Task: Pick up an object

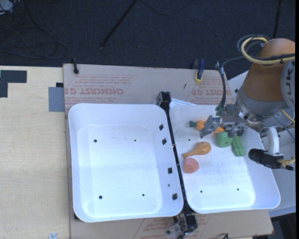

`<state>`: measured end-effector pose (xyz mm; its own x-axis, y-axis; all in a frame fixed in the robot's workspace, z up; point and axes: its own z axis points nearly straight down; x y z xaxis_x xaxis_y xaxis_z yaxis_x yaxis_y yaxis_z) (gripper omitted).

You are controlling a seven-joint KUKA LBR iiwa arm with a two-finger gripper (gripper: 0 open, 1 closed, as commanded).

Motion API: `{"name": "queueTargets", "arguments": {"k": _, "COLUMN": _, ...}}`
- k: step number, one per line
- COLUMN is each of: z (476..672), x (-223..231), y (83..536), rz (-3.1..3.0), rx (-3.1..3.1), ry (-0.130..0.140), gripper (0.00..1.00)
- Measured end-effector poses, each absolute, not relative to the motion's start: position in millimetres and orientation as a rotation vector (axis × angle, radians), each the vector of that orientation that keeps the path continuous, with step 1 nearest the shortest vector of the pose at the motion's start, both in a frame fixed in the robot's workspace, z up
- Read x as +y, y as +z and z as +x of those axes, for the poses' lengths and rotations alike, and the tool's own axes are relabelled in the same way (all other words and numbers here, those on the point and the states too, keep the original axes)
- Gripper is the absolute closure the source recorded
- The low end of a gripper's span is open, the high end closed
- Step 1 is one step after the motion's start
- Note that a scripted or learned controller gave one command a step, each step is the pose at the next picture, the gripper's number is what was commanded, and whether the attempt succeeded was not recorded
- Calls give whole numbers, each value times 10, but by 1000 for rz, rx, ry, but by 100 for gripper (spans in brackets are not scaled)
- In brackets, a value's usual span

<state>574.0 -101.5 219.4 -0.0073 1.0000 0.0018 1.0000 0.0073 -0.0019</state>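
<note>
Now hovering low in the right bin, gripper beside an orange piece; grip state impossible to tell.

Smooth plastic under me, raw board around it.

Both bins, the left bin and the right bin, look like smooth white plastic with a soft sheen. They sit on brown cardboard, matt, printed in faded red. Left of that, the bench top reads as pale wood, matt. My gripper is dull grey metal; my wrist band above is glossy orange. The toys beside me look like plastic: a green piece, an orange pear shape, a matt pink disc.
</note>
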Motion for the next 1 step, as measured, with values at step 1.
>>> {"name": "queueTargets", "arguments": {"k": 1, "z": 5711, "x": -1057, "y": 2220, "rz": -2220, "rx": -2220, "ry": 3, "gripper": 0}}
